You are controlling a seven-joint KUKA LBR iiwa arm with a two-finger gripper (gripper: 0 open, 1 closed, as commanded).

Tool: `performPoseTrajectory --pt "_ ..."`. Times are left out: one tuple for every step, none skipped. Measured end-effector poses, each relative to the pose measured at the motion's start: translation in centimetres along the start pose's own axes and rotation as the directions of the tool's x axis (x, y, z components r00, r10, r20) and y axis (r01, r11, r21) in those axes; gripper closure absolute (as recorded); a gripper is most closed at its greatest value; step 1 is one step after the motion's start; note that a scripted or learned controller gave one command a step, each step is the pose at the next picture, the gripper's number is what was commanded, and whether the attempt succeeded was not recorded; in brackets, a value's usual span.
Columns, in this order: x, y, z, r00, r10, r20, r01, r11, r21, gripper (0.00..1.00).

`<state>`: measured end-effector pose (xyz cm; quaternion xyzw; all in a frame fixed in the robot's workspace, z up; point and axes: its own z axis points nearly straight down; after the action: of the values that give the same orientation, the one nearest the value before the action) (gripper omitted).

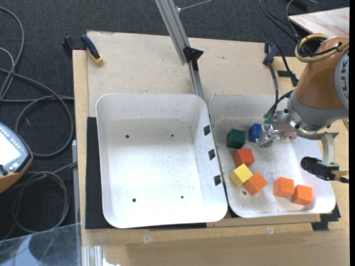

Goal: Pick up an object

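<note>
left bin (111, 148) open, blocks (249, 173) crowd right bin (288, 209)

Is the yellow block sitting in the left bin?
No, the yellow block lies in the right bin, touching an orange block.

You have one fixed camera, mounted above the bench (144, 65) and looking down at a slant. It sits far enough back that you see both white bins whole, the left bin (108, 112) and the right bin (222, 107), plus dark floor and cables beyond the bench edges. The arm (321, 87) enters from your right.
</note>
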<state>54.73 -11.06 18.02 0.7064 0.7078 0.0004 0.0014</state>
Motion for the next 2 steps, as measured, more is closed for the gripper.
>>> performPoseTrajectory --pt "0.0 0.3 -5.1 1.0 0.0 0.0 0.0 1.0 0.0 1.0" --pt "0.0 0.5 -8.2 1.0 0.0 0.0 0.0 1.0 0.002 1.0"
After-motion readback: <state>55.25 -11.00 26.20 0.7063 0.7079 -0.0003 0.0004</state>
